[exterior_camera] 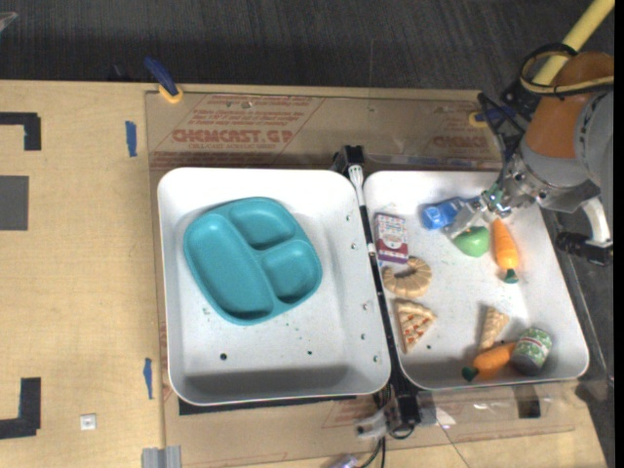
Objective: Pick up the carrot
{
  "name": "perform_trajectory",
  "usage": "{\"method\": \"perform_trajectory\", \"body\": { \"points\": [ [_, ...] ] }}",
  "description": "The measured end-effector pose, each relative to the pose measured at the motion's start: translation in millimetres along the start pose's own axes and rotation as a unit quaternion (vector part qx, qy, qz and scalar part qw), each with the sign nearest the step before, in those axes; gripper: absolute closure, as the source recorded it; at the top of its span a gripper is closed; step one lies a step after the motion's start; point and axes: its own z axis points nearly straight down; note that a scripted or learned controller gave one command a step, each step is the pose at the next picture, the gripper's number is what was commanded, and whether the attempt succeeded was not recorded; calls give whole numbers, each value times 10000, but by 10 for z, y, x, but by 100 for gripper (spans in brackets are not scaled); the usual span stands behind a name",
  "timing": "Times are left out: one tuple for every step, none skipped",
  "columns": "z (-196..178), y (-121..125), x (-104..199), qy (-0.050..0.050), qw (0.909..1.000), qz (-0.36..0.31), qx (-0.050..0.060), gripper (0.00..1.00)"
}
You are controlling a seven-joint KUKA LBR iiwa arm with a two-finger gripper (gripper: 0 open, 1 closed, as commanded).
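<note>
Bottom carrot (492, 360), perhaps touching can (532, 349)

1. teal tray (252, 258) in the white left bin (195, 359).
2. orange carrot (504, 246), far right.
3. green ball (473, 243) beside it.
4. blue toy (440, 214).
5. second orange carrot (490, 360), near right.

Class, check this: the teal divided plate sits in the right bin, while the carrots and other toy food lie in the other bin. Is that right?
Not quite. The camera view shows the teal divided plate in the left bin; the carrots and other toy food lie in the right bin.
</note>
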Motion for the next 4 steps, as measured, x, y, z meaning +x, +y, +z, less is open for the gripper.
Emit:
{"method": "perform_trajectory", "body": {
  "points": [
    [-8, -766, 261, -53, 10000, -36, -60, 0],
    [-140, -731, 244, -103, 9999, -53, -101, 100],
    [-750, -321, 1254, -57, 9998, -152, -87, 100],
    [-1855, -695, 429, -113, 9990, -435, -81, 100]
  ]
}}
